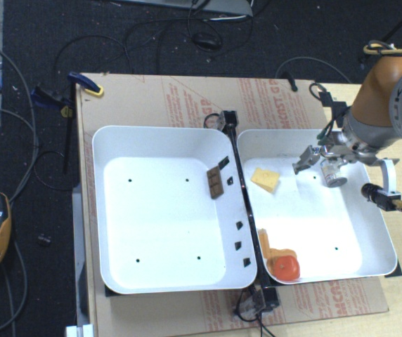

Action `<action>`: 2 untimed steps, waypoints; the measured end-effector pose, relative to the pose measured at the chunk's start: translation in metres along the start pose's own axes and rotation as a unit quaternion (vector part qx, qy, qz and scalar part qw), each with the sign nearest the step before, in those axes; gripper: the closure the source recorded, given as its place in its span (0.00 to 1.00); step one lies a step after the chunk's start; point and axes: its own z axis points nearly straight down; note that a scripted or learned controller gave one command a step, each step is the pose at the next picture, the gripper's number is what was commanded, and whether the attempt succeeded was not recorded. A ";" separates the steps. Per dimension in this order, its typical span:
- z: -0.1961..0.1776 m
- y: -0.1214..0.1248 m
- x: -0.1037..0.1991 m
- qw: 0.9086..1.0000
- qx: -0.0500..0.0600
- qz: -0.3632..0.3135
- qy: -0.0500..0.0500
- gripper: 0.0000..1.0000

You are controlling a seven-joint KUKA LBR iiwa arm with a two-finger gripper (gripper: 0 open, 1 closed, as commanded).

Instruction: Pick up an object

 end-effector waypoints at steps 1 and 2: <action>-0.007 -0.002 -0.003 1.000 0.002 0.002 -0.001 1.00; -0.053 0.006 -0.001 1.000 0.001 0.002 -0.002 1.00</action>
